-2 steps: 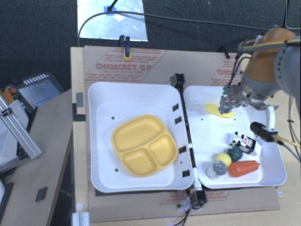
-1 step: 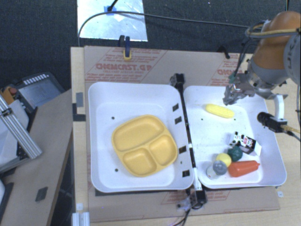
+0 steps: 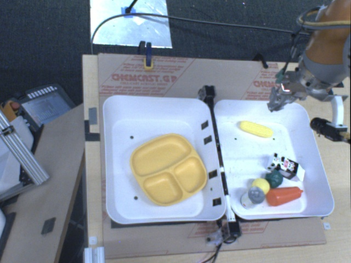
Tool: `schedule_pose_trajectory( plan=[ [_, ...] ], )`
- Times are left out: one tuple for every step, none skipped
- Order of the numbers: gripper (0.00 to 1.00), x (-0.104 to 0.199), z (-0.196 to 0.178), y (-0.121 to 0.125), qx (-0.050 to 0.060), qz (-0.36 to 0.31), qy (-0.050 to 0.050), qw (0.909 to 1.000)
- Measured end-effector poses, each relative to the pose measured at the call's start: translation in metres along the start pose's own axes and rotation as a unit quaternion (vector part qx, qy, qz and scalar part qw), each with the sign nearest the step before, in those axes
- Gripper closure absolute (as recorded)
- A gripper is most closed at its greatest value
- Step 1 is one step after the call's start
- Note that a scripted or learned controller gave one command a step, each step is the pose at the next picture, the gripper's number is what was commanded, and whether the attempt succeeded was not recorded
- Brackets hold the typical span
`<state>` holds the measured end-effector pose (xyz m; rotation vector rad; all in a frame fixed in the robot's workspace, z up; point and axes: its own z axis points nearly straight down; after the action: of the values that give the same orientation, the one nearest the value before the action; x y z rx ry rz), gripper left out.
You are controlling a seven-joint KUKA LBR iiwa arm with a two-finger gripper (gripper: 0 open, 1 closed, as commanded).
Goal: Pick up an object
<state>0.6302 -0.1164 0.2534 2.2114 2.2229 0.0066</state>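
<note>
Two bins [image 3: 164,106], cardboard [image 3: 181,73] printed "CHEMCAST GP"

dark carpet floor [image 3: 44,37]; shiny metal plate [image 3: 131,15] on it; cardboard-covered bench [image 3: 181,73]; wooden side table [image 3: 49,163] at left

Yellow corn cob [image 3: 256,129] flat in right bin's [image 3: 315,163] far half
</note>
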Motion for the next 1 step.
schedule_pose_trajectory(
  plan=[
    [1.0, 0.0497, 0.0153, -0.0128, 0.004, -0.001, 0.001, 1.0]
  ],
)
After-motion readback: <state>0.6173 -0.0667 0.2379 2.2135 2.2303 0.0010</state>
